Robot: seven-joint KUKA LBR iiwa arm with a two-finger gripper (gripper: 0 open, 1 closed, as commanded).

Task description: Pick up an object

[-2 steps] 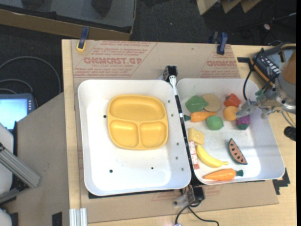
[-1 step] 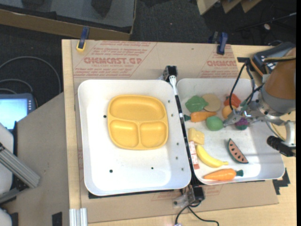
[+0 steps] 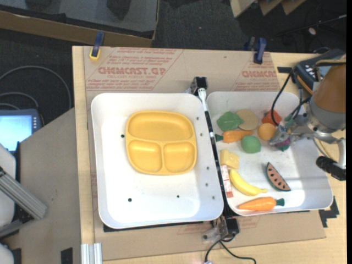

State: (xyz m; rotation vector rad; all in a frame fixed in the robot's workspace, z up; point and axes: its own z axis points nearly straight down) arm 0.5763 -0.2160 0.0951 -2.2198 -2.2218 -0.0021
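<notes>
The right bin [image 3: 308, 194] holds several toy foods: a green leafy piece [image 3: 227, 120], a tan round piece [image 3: 248, 119], a small carrot [image 3: 236, 136], a green ball [image 3: 251, 144], an orange [image 3: 267, 131], a red piece [image 3: 271, 117], a cheese wedge [image 3: 230, 159], a banana [image 3: 246, 183], a watermelon slice [image 3: 277, 177] and a larger carrot [image 3: 258, 204]. My gripper [image 3: 282, 138] hangs low over the bin's upper right part, just right of the orange and close to it. No toy shows plainly between its tips.
The left bin [image 3: 110, 191] carries a yellow divided plate [image 3: 161, 142]. My arm, with its orange band [image 3: 334, 92], comes in over the right bin's right edge, trailing black cables. Blue clamps [image 3: 97, 44] hold the board at the back.
</notes>
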